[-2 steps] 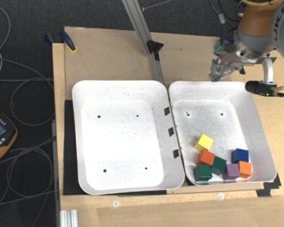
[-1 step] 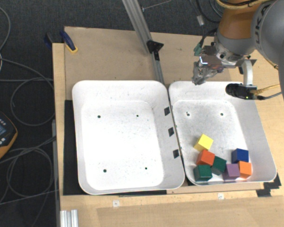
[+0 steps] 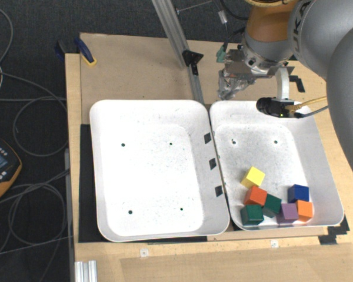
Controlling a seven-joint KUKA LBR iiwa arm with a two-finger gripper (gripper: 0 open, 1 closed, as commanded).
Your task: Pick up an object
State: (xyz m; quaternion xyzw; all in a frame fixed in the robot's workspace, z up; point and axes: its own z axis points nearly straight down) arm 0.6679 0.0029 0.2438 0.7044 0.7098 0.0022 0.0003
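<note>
Blocks: a huddle of seven small coloured cubes at the 5 o'clock corner of the right bin (image 3: 317,151), several touching one another.
Arm: grey KUKA arm (image 3: 335,28) with an orange band (image 3: 270,10), reaching in from 1 o'clock and hanging above the bench past the far rim of the right bin.
Left bin: shallow white tray (image 3: 106,157) with rounded corners and faint dark speckling on its floor, lying at 9 o'clock from the right bin, their rims side by side.
Bench: tan board (image 3: 135,69) bearing both bins.
Gripper: metal end piece (image 3: 230,87) below the wrist, over bare bench at 12 o'clock from the right bin's far-left corner; how far its fingers are spread I cannot tell, and nothing shows between them.
Yellow block: (image 3: 254,177) tilted, the farthest of the cluster, at 12 o'clock from the rest.
Red-orange block: (image 3: 256,195) just at 6 o'clock from the yellow one, touching it.
Dark green blocks: one (image 3: 273,204) mid-cluster, another (image 3: 252,215) at the near-left end.
Blue block: (image 3: 298,192) at 3 o'clock in the cluster.
Orange block: (image 3: 305,210) directly at 6 o'clock from the blue one.
Purple block: (image 3: 289,211) between the green one and the orange one.
</note>
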